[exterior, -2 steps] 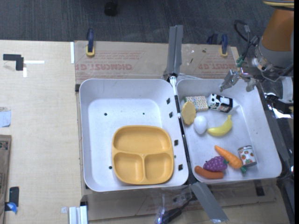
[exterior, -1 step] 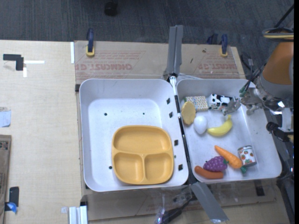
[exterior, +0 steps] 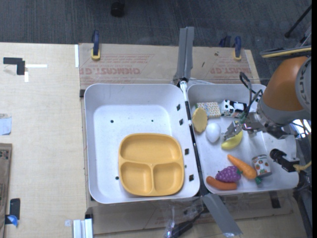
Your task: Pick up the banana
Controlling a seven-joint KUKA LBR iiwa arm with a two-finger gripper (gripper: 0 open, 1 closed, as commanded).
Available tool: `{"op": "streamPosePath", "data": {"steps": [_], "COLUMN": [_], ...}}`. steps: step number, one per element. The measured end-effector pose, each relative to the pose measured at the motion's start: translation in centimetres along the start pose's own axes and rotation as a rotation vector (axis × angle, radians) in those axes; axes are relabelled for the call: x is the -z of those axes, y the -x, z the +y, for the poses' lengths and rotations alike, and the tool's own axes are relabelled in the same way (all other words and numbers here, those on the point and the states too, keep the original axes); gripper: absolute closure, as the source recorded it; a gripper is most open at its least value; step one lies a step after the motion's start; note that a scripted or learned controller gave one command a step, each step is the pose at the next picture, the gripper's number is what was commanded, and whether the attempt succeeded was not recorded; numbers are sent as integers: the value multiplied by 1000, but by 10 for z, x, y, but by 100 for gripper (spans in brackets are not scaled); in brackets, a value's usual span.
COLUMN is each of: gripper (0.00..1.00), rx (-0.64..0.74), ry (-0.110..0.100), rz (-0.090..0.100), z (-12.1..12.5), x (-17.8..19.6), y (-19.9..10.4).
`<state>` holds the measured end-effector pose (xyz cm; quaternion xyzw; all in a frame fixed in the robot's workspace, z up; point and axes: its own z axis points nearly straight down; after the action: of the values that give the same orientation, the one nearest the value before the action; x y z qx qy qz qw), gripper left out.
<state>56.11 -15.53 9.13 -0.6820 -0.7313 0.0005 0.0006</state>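
Banana [exterior: 233, 141] in right bin [exterior: 277, 182]: long axis lower-left to upper-right. Gripper [exterior: 234, 131] at its upper end; jaws' state unclear.

Dark grey carpet floor [exterior: 148, 9] lies beyond a pale wooden bench [exterior: 39, 133], with possibly a chair castor [exterior: 117, 8].

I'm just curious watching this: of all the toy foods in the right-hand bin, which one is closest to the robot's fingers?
The yellow banana, right at the fingers; the egg, carrot and grapes lie farther off.
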Motion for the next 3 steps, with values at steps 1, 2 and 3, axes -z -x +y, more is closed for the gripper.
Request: {"op": "streamPosePath", "data": {"steps": [1,2,3], "gripper": [100,100,100], "rx": [-5,-7,194], "ry": [1,1,0], "rz": [-1,-1,-1], "z": [0,24,41], "x": [9,97,36], "y": [1,-53,2]}}
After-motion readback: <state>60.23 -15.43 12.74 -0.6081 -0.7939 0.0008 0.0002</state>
